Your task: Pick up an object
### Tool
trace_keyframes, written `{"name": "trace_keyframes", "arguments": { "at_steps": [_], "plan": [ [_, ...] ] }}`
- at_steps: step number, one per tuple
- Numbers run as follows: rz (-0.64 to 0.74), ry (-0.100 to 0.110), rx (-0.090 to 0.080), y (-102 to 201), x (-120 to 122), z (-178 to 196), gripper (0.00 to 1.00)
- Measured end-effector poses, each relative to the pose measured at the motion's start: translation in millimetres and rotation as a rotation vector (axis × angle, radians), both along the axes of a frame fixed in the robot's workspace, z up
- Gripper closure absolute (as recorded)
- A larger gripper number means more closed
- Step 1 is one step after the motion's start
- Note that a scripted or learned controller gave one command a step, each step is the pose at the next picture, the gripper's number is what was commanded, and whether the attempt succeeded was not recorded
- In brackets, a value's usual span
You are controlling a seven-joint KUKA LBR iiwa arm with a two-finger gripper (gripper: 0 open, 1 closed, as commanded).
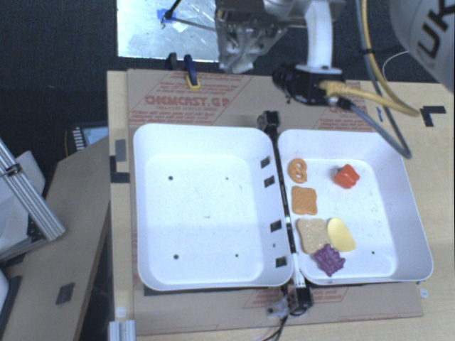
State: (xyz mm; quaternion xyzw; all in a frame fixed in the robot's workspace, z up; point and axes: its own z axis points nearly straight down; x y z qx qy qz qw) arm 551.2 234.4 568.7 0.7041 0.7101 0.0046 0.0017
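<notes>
Well below the raised fingers (238, 61), whose state I cannot tell, food pieces (316, 215) lie in the right bin (405, 212).

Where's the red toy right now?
The red toy sits in the right bin, near its far edge, right of the pretzel and apart from the other toys.

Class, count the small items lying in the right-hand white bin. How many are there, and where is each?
6, all in the right bin: pretzel, red piece, orange square, tan piece, yellow piece, purple cluster. None seems hidden.
</notes>
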Motion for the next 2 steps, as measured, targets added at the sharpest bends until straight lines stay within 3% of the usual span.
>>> {"name": "trace_keyframes", "arguments": {
  "at_steps": [2],
  "plan": [
    [0.003,-0.003,0.003,0,0,22,1.00]
  ]
}}
